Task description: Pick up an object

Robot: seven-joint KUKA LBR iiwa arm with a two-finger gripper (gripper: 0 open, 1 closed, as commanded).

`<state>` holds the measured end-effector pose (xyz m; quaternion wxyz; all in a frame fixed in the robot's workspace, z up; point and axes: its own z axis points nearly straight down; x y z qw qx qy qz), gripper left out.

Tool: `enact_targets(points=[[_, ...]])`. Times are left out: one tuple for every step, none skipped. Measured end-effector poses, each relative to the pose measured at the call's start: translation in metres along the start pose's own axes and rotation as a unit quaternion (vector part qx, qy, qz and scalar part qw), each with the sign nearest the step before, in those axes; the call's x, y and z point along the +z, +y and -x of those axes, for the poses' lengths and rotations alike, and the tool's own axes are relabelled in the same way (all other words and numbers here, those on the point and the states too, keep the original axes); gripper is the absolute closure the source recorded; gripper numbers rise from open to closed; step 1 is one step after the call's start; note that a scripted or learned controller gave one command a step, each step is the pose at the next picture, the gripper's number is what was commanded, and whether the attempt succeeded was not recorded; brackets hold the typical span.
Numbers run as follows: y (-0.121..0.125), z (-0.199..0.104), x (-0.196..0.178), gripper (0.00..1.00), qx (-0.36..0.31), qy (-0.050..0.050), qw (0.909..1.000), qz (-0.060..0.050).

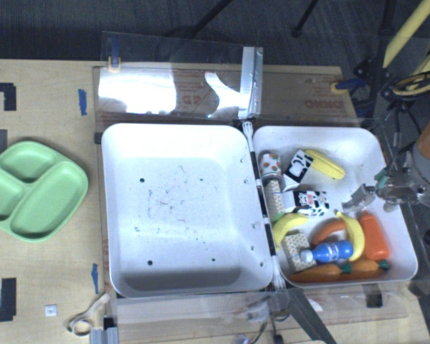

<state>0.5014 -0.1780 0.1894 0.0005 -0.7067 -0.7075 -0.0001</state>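
In the camera view, your gripper (387,189) hangs at the right edge of the frame, over the right bin's (358,140) right rim; whether it is wide or narrow you cannot tell. The toys lie left and below it, the orange carrot (373,236) nearest, just below, its long axis running up-down in frame.

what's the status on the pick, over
End effector at the right bin's right edge, nothing seen held. Toys piled in that bin: blue bottle, carrot, banana. Nothing blocking.
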Motion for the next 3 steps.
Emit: enact_targets(points=[[-0.017, 0.034, 0.091, 0.00, -0.050, 0.004, 0.9988, 0.002], [-0.017, 0.036, 0.082, 1.00, -0.048, 0.003, 0.9988, 0.002], [-0.002, -0.101, -0.002, 1.00, -0.053, -0.002, 0.9986, 0.004]])
